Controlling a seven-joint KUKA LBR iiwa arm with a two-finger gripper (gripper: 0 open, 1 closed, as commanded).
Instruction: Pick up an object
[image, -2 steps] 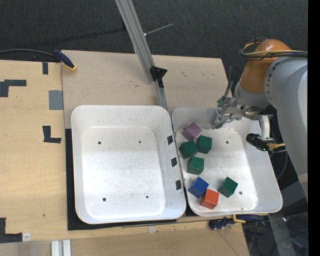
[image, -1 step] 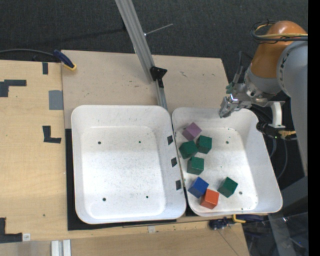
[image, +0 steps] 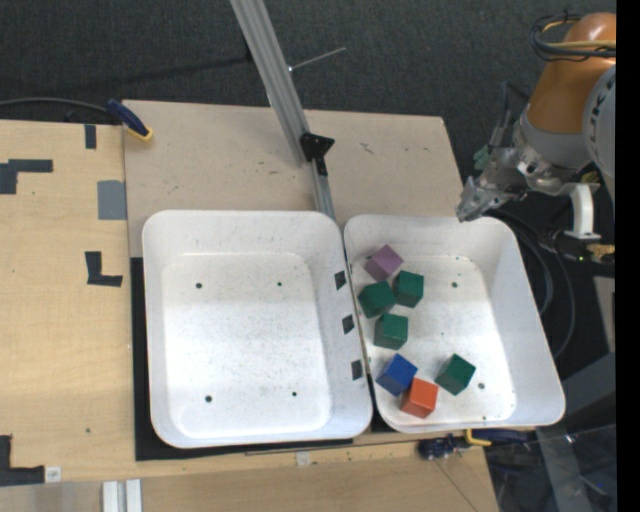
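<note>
- The pincer (image: 473, 207) hangs over the far right corner of the right bin (image: 535, 330), tip pointing down at the rim. It is small and dark against the floor, so I cannot tell whether it is released or clenched; nothing shows in its grasp.
- Judging by that spot, the arm (image: 570, 95) is parked clear of the blocks, not yet committed to one.
- Nearest, below and to its left, lies the purple block (image: 383, 263), touching a cluster of three green blocks (image: 391, 303).
- Farther from the pincer, toward the near rim, sit a blue block (image: 397, 374) touching an orange block (image: 420, 397), with a lone green block (image: 456, 373) just beside them. That loner looks the easiest pick.
- Beyond all these, the left bin (image: 160, 300) offers nothing to take.
- The arm's upper part runs off the frame.
</note>
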